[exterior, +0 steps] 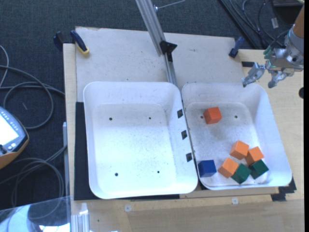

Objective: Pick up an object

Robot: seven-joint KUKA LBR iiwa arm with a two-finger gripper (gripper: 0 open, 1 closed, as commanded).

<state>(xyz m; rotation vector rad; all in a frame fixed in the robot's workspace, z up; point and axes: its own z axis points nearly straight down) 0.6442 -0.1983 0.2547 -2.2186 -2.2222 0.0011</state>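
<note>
The two metal fingers of the gripper point(261, 77) stand apart with nothing between them, one tip pointing down-left over the far right corner of the right-hand shallow white plastic bin point(273, 129), the other just beyond that bin's rim. Above them the grey wrist rises to the orange band at the frame's right edge.

Inside that bin, well apart from the fingers, a lone orange cube point(212, 115) sits near the far middle of the floor. At the near end lies a cluster: an orange cube at the top of the group point(239, 149), touching a second orange cube to its right point(254, 154), a third orange cube lower left point(228, 167), and two dark green cubes point(251, 170) pressed together at the near right. A blue cube point(207, 167) rests in the near left corner, just beside the cluster.

The left-hand shallow white plastic bin point(91, 129) lies alongside, the two rims meeting at the middle. A slanted aluminium bar point(149, 18) runs from the top down to the joint between the bins.
</note>
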